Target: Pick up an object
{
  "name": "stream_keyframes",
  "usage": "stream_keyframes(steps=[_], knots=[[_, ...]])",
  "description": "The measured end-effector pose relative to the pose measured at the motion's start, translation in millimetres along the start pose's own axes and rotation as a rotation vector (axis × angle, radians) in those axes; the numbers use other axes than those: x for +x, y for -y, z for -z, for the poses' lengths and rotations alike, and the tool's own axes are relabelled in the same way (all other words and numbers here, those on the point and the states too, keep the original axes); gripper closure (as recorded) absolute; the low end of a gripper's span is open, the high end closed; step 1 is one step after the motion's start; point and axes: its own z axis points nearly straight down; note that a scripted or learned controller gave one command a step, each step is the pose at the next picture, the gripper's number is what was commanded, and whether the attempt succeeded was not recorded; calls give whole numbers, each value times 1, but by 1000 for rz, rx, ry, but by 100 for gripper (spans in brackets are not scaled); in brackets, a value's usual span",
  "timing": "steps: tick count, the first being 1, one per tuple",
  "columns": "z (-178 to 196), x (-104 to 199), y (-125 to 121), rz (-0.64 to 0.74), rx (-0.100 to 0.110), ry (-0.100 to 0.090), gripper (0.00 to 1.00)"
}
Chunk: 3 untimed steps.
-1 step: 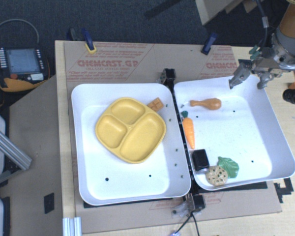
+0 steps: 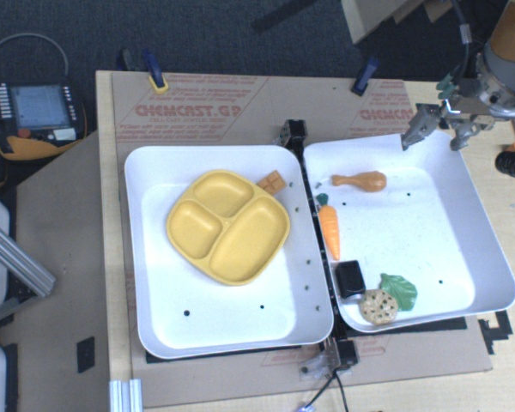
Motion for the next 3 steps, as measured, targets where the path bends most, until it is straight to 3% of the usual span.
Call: stream_keyframes(steps=[3], knots=[[-159,-19,3,0,6,-1,0]])
